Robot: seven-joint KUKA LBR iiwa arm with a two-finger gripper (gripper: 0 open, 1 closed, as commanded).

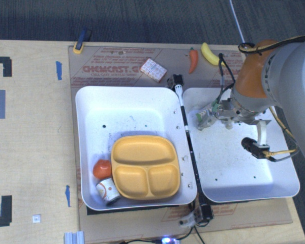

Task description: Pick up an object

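1. The likeliest thing to pick is the yellow tray (145,166), a three-part dish lying flat in the left bin (91,105), toward that bin's near side. Its long axis runs roughly across the bin, left to right; the single wide part faces the bin's far wall and the two smaller parts face the near wall.
2. Just beside the tray's left edge sits an orange-red ball (101,169), and below it a small white and orange can (107,189), tipped on its side and touching or nearly touching the tray's near-left corner.
3. The tool (206,117) hangs over the right bin (244,187), well apart from the tray, near the far-left corner of that bin. It is small and cluttered here, so I cannot tell how its tips stand, and nothing can be made out in its grip.
4. Risk: the tray is broad and flat, so a two-finger tool would probably need to catch a rim; a descent onto the middle would likely just press on it.
5. Risk: the ball may roll if nudged, and the can is crowded against the tray, so a grab there could slip or catch two things.
6. Beyond both bins, on the counter (30,136), lie a red pepper (193,60) and a banana (210,54), past the tray's far right.
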